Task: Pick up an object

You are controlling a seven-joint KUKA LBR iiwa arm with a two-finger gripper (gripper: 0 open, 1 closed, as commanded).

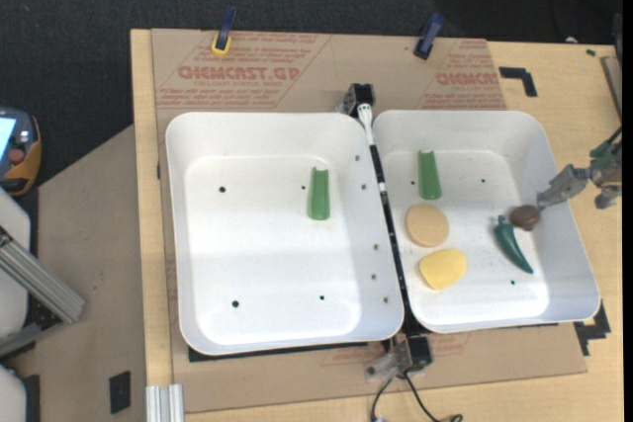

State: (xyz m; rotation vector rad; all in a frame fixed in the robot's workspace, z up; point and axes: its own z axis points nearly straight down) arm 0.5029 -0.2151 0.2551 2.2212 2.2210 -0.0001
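— Looking at the right bin (pixel 554 163): what lies there?

— An upright green stick (pixel 427 175) toward twelve o'clock, a tan disc (pixel 427 225) just below it, a yellow lump (pixel 442 269) at six o'clock, and a dark green pepper (pixel 513 245) toward three o'clock with a brown piece (pixel 525 216) touching its top.

— And the gripper (pixel 593 175)?

— At the three o'clock rim, reaching inward. Whether its fingers are released or clenched, I cannot tell.

— The left bin (pixel 198 143)?

— One green cylinder (pixel 317 194), toward two o'clock.
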